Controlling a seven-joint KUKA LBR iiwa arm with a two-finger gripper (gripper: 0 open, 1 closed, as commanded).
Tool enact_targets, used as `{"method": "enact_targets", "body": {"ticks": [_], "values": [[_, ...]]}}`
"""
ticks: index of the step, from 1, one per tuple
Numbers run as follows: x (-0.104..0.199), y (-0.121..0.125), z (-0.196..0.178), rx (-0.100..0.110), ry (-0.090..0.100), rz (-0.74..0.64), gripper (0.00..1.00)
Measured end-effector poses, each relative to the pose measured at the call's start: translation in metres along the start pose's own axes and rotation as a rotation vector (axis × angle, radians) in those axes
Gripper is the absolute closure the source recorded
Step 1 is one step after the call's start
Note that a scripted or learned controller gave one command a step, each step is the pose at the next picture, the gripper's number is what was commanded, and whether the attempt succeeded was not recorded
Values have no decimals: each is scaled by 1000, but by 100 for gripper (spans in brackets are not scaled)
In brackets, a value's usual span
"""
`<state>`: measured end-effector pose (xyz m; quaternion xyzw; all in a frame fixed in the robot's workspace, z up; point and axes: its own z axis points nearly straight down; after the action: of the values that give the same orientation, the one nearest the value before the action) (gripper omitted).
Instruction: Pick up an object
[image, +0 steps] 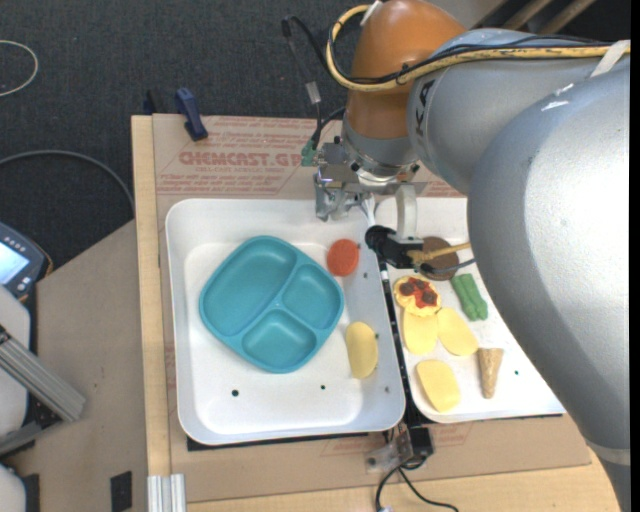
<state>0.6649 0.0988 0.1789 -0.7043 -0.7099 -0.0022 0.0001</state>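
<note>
The gripper (362, 205) hangs with fingers spread and nothing between them at the far rim of the left white bin (185, 300), just above a small round orange-red piece (343, 257), beside a teal divided plate (270, 303) and a yellow oval piece (361, 349).

Arm (540, 150) hides right bin (520, 400) far corner; gripper (362, 200) fingertips indistinct; phone (15, 260) cut by left edge.

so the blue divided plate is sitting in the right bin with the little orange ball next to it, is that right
Not quite. The camera view shows the blue divided plate in the left bin, not the right one. The little orange ball is indeed next to it, just off the plate's upper right edge in that same bin.
</note>
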Motion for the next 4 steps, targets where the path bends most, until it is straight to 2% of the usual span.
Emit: {"method": "enact_targets", "body": {"ticks": [1,2,3,4], "values": [[43,-52,-104,-6,1,1,100],[-1,-57,-119,-2,-4,12,100],[59,-50,-132,-2,-1,2,100],[-30,-98,-120,9,-6,17,100]]}}
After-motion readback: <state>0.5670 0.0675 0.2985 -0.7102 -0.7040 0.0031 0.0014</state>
